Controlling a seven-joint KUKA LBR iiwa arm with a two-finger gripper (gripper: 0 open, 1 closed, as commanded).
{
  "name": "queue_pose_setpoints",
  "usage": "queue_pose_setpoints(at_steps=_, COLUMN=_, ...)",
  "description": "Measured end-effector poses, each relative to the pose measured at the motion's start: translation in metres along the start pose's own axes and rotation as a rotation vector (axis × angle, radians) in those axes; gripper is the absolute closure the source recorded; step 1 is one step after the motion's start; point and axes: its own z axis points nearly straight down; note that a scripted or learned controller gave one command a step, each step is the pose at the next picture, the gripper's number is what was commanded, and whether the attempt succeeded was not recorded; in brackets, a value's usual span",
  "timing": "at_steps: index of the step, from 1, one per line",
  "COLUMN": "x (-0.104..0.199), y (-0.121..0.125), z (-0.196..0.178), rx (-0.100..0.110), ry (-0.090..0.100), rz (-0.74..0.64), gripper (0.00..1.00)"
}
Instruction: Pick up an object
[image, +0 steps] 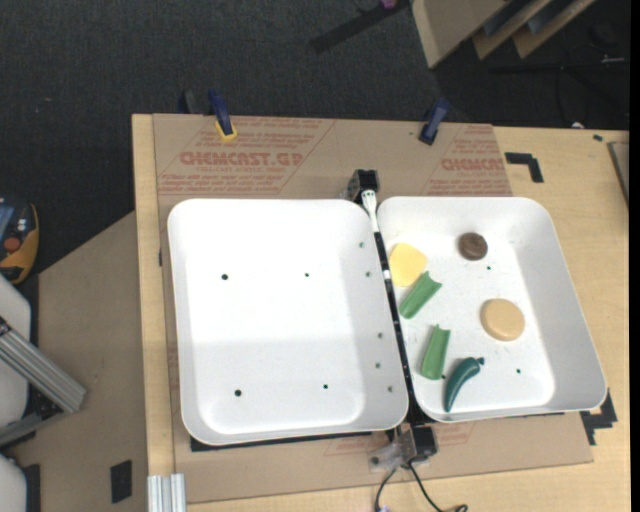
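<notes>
Side by side on the bench, the left bin (200, 300) meets the right bin (560, 300), where a yellow piece (406, 263) and two green pieces (420, 294) (435, 352) lie along its left edge, a dark green pepper (461, 380) near its bottom edge, a tan disc (502, 320) mid-bin and a brown disc (472, 246) near its top edge.

This is a lab or test bench, not a home. Two shallow white bins (270, 320) sit side by side on a brown board (330, 145) printed with a maker's name, and the board is fixed by clamps (222, 118) along its far edge. Beyond that edge lies dark carpet (150, 50). Just in front of the bins a cable (410, 480) runs off the board, and left of the board stands a metal rail (40, 365). Small toy foods (440, 350) lie in the right bin.
</notes>
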Motion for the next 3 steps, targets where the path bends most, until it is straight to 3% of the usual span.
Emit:
queue_pose_setpoints(at_steps=1, x=0.0, y=0.0, z=0.001, rx=0.001, ry=0.0, rz=0.0, gripper=0.0)
queue_pose_setpoints(at_steps=2, x=0.0, y=0.001, z=-0.011, rx=-0.004, ry=-0.003, rz=0.0, gripper=1.0)
queue_pose_setpoints(at_steps=3, x=0.0, y=0.001, z=-0.01, rx=-0.003, ry=-0.003, rz=0.0, gripper=0.0)
